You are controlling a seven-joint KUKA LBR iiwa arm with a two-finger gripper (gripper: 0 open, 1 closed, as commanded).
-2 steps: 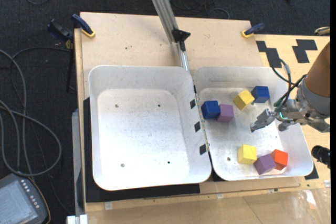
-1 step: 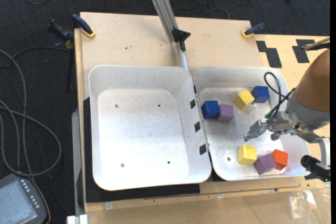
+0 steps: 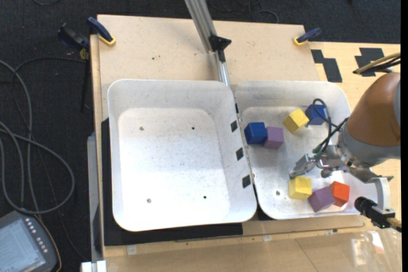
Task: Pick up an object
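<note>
1. Bench (image 3: 166,51): tan board bearing two shallow white bins side by side; a blue-and-yellow clamp (image 3: 101,30) at the far left corner, another (image 3: 307,36) at the far right.
2. Left bin (image 3: 127,105): white floor, speckled with dark marks.
3. Right bin (image 3: 268,95): holds all the blocks.
4. Blue cube (image 3: 256,132) and a purple cube (image 3: 274,137) sit touching, near the divider, toward the far side.
5. Yellow cube (image 3: 296,120) lies tilted just beyond them, with a blue block (image 3: 316,113) beside it near the far right wall.
6. Near side: second yellow cube (image 3: 300,187), a larger purple block (image 3: 322,198) and an orange cube (image 3: 341,192) are clustered close together.
7. Arm (image 3: 376,124): enters from the right, orange band above the wrist, low over the right bin.
8. Gripper (image 3: 305,167): fingers spread apart, nothing between them; tips sit just above the near yellow cube, apparently not touching it.
9. Metal pole (image 3: 194,0) slants across the far side of the bench.
</note>
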